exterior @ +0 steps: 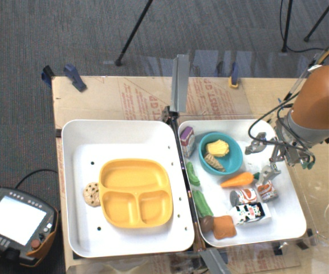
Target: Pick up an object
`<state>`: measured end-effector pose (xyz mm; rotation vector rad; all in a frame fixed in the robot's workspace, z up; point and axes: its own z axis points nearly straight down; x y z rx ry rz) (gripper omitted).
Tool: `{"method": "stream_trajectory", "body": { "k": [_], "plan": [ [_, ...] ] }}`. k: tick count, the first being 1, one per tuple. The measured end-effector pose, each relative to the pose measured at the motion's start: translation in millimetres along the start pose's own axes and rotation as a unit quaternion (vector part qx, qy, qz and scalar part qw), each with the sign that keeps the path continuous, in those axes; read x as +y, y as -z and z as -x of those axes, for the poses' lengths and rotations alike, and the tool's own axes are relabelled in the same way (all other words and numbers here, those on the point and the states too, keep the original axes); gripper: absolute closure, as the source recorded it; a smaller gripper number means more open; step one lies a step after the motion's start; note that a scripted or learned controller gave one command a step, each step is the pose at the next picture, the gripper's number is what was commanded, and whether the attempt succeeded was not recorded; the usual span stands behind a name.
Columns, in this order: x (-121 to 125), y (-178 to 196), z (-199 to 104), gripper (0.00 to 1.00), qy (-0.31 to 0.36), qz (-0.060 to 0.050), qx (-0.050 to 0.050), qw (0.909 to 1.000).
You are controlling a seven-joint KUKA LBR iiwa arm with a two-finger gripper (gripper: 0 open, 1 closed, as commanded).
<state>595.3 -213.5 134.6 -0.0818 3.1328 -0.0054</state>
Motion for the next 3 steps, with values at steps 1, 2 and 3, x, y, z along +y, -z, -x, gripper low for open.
{"method": "stream_trajectory", "body": {
  "k": [1, 2, 3],
  "plan": [
    [61, -49, -4, 0.00, 0.024, 0.004, 0.005, 0.9997],
    [75, -44, -34, 0.00, 0.016, 0.002, -0.001, 0.9999],
    [98, -47, -20, 0.00, 0.032, 0.003, 0.003, 0.9995]
  ]
}}
